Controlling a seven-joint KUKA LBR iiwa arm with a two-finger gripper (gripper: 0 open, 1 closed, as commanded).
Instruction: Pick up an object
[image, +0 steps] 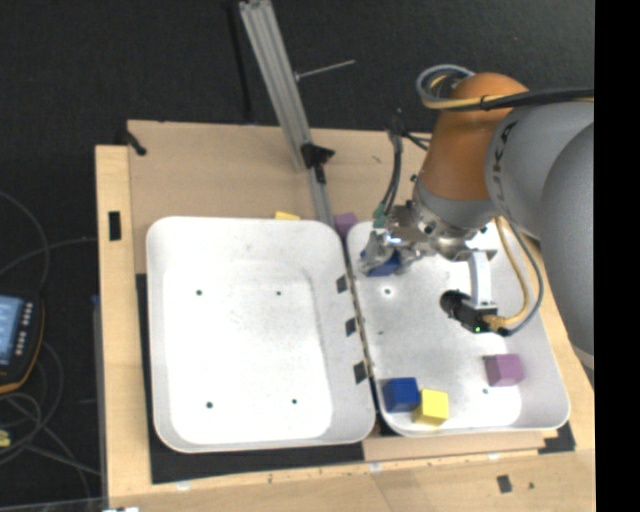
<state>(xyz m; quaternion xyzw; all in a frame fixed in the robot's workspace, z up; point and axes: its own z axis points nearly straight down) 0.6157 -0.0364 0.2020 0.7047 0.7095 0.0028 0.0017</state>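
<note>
Yellow cube (434, 405) touches blue cube (401, 393) at right bin (535, 345) near edge; purple cube (503, 369) lies near them. Gripper (383, 256) grips a blue object (381, 265) near that bin's far-left corner.

**Robotics lab bench**

Looks like a research lab, not a home or shop. Plain plywood bench (230, 170) on dark carpet, bearing two shallow white bins (250, 330) side by side. Grey industrial arm (540, 170) with orange band reaching in from the right. Aluminium rail (285, 90) slanting overhead, loose cables (30, 250) and a handheld control pendant (18, 335) at left.
</note>
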